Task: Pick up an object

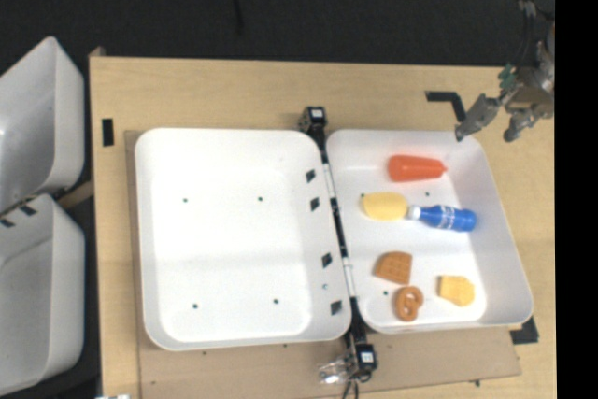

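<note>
2 shallow white bins are set side by side on the bench, meeting along a hinged seam at its middle. Nothing is seen inside the left bin [224, 238] except a few small dark dots on its floor. 6 objects are held in the right bin [500, 229]. An orange carrot-shaped piece [416, 167] lies near the far edge. Below it, a yellow lemon-shaped piece [384, 206] is placed just beside a blue bottle [447, 218], whose white neck points toward the lemon. Toward the near edge, a brown waffle-like square [394, 267] lies above a small pretzel [407, 302], and a yellow cheese wedge [456, 290] sits to their right, near the bin's near-right corner.

The gripper [486, 121] is seen above the bench just beyond the right bin's far-right corner, apart from every object. Its 2 fingers are spread, and nothing is held between them.
</note>
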You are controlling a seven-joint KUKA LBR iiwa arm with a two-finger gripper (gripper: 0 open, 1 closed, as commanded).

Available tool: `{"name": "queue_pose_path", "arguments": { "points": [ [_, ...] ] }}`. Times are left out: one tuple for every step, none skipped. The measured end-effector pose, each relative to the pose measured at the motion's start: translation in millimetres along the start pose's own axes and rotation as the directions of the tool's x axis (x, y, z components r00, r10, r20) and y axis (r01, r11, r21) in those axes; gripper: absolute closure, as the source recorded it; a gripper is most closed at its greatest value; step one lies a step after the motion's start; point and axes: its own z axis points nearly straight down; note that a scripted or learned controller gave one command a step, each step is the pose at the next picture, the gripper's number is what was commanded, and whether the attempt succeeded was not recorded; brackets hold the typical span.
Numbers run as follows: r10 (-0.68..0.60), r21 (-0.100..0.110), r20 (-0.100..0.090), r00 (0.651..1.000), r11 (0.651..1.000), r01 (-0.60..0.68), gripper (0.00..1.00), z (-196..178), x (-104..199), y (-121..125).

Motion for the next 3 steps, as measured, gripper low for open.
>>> {"name": "queue_pose_path", "arguments": {
  "points": [
    [-0.005,-0.018,0.006,1.000,1.000,0.005,0.00,-118,-1,58],
    [-0.003,-0.020,0.008,1.000,1.000,0.003,0.00,-270,-2,56],
    [-0.007,-0.003,0.005,1.000,1.000,0.007,1.00,-268,-3,58]
  ]
}}
